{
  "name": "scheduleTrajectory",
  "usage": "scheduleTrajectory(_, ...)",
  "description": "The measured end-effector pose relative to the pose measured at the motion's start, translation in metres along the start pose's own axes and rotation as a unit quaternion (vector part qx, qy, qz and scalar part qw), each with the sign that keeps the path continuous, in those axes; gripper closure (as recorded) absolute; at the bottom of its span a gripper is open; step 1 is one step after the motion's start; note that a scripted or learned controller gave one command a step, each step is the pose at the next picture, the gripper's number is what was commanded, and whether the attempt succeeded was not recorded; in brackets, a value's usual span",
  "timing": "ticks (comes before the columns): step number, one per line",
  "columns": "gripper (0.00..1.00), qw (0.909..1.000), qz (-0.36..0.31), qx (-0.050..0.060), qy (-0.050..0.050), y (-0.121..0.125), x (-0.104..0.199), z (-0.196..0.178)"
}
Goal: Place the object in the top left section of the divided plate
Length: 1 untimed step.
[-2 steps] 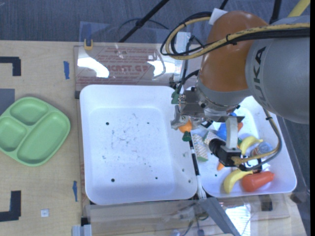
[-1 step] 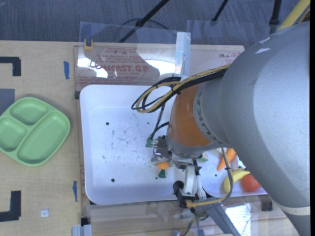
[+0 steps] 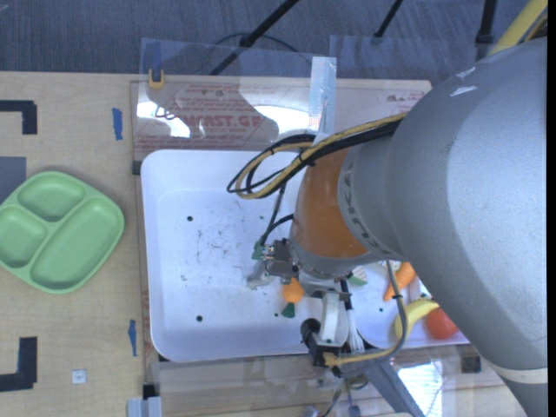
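Hanging over the white bin (image 3: 191,233), the gripper (image 3: 268,269) sits under the orange-banded wrist (image 3: 326,215), which hides it, so I cannot tell whether it is spread or closed. Just beside it, toward the bin's near edge, lies a small orange piece (image 3: 293,291), probably the object to move; nothing shows it being held. It looks like a light, stiff plastic toy, smooth and likely slippery, best pinched across its narrow middle. The arm partly hides its shape. The green divided plate (image 3: 59,230) lies well apart on the bench (image 3: 69,129), to the left.
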State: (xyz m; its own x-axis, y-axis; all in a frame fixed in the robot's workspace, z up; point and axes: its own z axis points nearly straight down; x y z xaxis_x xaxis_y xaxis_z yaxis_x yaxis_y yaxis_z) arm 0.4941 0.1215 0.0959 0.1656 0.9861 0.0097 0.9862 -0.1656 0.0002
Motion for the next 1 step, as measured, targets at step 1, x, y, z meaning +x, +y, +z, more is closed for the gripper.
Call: scheduleTrajectory(1, 0.0, 0.9991, -0.042, 0.001, -0.005, 0.048, 0.0516, -0.0475)
